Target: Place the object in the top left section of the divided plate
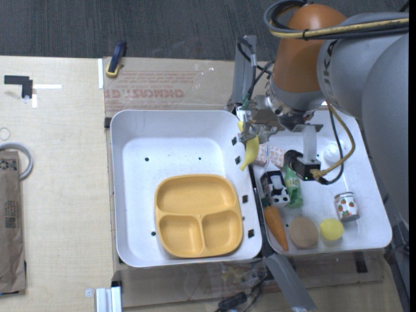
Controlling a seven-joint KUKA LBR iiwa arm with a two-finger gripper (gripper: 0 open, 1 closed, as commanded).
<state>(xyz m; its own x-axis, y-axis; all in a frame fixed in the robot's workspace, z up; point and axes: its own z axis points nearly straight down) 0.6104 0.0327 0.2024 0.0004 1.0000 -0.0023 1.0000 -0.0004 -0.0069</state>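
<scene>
Banana hangs under tool at the bin divide, plate sections bare

Grey arm w/ orange band [305, 28] comes in from the right & ends over the seam between the two white bins. Tool [255, 130] sits just above the left edge of the right bin [370, 174]. A yellow banana [249, 153] hangs down from it, upper end up among the tool parts, lower tip pointing down-left toward the rim between bins. Fingers look closed on the banana's top, tho the grip itself is partly hidden by the wrist hardware, so not certain how far apart they stand.

Left bin [130, 174] holds the yellow divided plate [198, 214]: one wide section along the top, two smaller ones below. The plate lies in the lower right part of that bin, near the divide. The banana is up & right of the plate, apart from it, not over any section.

Right bin, lower part: orange carrot [275, 227] lying by the left wall, a black-and-white cow-like toy [277, 188] above it, something green [294, 192] beside that, a brown round item [303, 232], a yellow ball [332, 229], a small patterned can [346, 206] near the right wall.

Table [52, 142] left of the bins is pale wood; a brown paper bag [10, 220] lies at its left edge. A blue-yellow tool-like item [116, 58] rests on cardboard behind the left bin
</scene>
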